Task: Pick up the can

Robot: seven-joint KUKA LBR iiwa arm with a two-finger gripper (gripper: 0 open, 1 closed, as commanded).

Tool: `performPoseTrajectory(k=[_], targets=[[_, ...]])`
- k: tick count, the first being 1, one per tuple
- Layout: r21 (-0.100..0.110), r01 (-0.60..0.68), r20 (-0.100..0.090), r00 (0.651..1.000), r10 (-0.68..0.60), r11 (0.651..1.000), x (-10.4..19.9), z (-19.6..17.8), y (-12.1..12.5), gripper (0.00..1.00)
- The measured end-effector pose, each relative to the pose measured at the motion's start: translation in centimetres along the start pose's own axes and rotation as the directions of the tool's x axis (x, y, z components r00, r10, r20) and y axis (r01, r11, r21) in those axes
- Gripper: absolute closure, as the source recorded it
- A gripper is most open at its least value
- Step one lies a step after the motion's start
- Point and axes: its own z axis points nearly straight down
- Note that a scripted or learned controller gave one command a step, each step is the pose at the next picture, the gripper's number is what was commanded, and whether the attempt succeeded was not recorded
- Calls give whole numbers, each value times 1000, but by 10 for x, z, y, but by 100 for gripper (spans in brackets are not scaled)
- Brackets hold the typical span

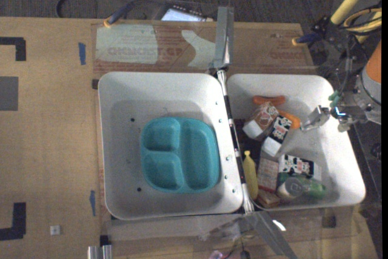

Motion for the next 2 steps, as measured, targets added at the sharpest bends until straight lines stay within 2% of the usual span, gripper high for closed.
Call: performPoseTrajectory(k=[1,2], targets=[[-1,295,1,956,-295,956,-6,27,-27,0],[-6,518,8,855,-518,855,-9,-21,12,0]])
